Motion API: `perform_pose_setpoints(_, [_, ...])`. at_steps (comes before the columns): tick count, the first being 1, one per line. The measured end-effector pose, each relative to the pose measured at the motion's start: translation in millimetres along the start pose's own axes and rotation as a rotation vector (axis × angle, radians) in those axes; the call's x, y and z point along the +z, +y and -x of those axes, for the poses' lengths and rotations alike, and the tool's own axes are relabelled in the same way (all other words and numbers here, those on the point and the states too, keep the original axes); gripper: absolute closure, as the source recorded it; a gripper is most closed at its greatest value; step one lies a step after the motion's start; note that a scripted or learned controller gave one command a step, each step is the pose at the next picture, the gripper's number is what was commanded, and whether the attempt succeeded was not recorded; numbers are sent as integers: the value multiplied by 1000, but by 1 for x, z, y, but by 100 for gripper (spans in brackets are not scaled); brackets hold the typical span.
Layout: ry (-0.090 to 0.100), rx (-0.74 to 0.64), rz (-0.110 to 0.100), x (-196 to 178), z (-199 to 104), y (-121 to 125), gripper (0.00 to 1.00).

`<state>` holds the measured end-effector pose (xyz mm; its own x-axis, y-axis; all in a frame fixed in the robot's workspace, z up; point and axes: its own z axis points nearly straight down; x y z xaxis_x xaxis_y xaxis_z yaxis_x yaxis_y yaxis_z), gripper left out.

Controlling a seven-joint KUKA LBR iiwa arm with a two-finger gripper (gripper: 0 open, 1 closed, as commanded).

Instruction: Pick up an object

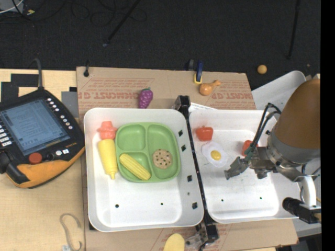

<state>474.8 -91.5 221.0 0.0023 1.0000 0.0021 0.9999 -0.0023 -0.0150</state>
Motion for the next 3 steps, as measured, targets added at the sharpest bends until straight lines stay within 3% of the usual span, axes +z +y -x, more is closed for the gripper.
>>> perform_pose_setpoints(1, [-2,-2,13,-6,0,2,0])
perform_pose_setpoints(3, [0,-2,5,118,-1,-2,0])
